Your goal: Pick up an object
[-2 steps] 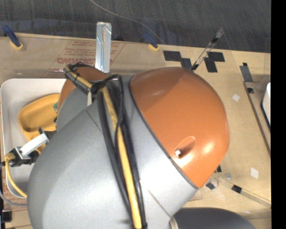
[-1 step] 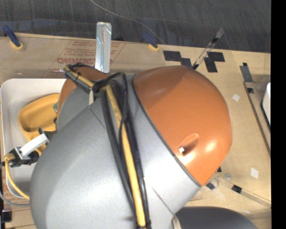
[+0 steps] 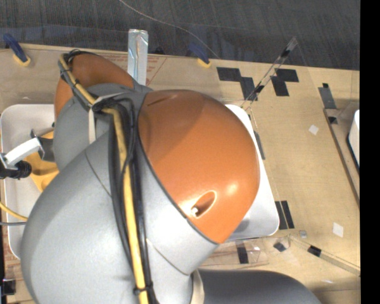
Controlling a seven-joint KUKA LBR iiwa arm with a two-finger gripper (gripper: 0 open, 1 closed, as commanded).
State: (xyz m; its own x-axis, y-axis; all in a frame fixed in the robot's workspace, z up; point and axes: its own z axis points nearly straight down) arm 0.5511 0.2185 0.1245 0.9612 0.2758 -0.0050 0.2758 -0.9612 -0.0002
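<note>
Over at nine o'clock, above the left bin point(image 3: 12, 116), the arm point(image 3: 158, 189) blocks everything (jaws' state: cannot tell); I'd descend slowly onto one separate object.

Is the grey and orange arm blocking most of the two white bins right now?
Yes, the grey and orange arm covers most of both white bins.

One arm point(image 3: 145, 195), two white bins point(image 3: 12, 125)

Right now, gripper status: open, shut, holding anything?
Gripper: cannot be told; the arm covers most of the left bin.
</note>
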